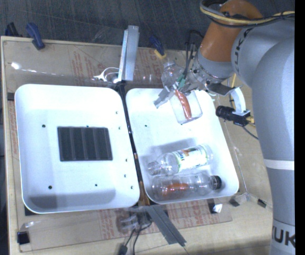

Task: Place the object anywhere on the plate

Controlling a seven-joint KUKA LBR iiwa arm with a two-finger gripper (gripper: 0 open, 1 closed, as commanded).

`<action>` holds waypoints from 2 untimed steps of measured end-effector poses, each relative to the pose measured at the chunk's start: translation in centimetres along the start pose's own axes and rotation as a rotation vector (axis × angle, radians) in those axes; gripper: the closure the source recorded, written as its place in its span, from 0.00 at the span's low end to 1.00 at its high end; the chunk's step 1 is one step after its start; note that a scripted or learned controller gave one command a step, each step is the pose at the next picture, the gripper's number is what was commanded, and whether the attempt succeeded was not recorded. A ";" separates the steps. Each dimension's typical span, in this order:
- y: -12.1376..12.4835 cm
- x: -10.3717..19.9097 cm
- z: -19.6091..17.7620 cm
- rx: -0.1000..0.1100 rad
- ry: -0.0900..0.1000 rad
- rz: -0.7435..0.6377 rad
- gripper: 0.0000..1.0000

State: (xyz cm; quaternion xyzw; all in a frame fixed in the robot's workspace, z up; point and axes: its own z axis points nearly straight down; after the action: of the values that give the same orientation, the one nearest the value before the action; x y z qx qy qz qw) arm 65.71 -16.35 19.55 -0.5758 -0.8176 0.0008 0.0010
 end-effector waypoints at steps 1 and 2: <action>1.4 4.1 -11.9 0.000 -0.001 0.193 1.00; 2.1 6.3 -21.2 0.001 -0.001 0.456 1.00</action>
State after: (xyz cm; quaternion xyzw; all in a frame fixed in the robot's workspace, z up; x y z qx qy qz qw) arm 65.67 -9.70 40.80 -0.7455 -0.6665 0.0014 0.0007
